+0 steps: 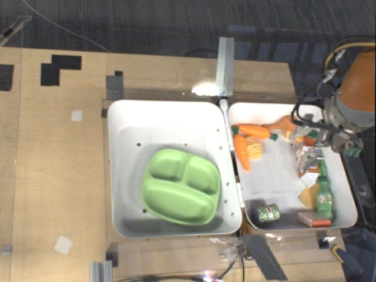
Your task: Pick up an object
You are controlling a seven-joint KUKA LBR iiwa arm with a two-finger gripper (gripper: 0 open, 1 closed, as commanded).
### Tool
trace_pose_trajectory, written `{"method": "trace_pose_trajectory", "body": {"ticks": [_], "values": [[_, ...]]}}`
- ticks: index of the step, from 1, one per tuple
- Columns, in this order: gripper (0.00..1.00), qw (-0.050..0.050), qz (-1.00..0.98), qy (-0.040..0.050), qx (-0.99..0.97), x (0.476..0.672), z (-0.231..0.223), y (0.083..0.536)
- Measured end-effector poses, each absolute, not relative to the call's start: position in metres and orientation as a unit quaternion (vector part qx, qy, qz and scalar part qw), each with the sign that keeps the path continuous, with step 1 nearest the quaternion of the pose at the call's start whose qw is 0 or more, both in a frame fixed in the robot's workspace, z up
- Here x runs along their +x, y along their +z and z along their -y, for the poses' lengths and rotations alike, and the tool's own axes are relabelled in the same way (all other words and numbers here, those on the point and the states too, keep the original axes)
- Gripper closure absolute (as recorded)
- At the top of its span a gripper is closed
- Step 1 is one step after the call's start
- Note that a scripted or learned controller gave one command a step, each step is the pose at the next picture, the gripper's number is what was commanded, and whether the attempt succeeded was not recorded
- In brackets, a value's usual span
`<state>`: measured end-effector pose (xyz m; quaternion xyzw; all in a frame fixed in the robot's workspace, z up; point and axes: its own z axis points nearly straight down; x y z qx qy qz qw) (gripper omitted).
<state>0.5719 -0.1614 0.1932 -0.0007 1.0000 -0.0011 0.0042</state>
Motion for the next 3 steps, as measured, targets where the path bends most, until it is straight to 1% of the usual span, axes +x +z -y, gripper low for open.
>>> {"method": "trace_pose_trajectory", "body": {"ticks": [1, 2, 3], "values": [[0.0, 0.005, -1.0, -0.001, 0.006, 0.555, 0.182, 0.097], [0.0, 0.007, -0.996, -0.0022, -0.089, 0.57, 0.201, 0.089], [0.0, 0.008, -0.996, -0.0023, -0.088, 0.517, 0.188, 0.09]]}}
